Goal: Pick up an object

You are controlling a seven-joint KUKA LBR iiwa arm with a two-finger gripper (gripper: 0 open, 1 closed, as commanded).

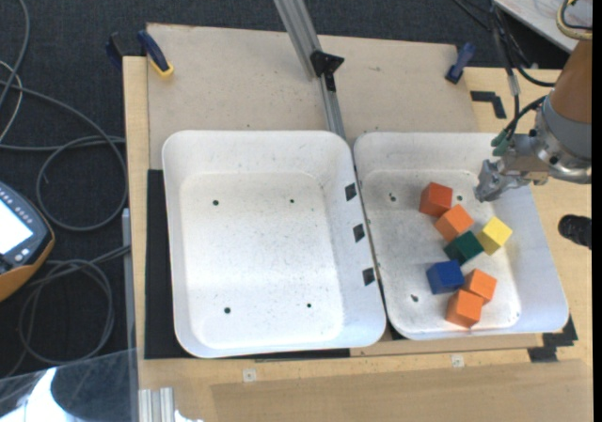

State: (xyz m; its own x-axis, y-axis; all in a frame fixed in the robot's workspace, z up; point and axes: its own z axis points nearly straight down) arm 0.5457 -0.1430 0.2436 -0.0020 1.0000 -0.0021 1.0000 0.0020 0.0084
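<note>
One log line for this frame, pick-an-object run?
phase: approach | hand: above right bin, near red-orange cube | held: nothing seen | cubes: seven clustered in right bin | left bin: no cubes

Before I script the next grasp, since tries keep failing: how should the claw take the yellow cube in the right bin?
Probably from straight above, closing on the yellow cube across its upper-left and lower-right faces. Its right side faces bare bin floor, while the green cube crowds its lower-left. The claw is above it in the picture.

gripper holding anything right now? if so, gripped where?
Nothing seen held. The gripper sits above the right bin, up and right of the red-orange block, with no block between its fingers.
</note>
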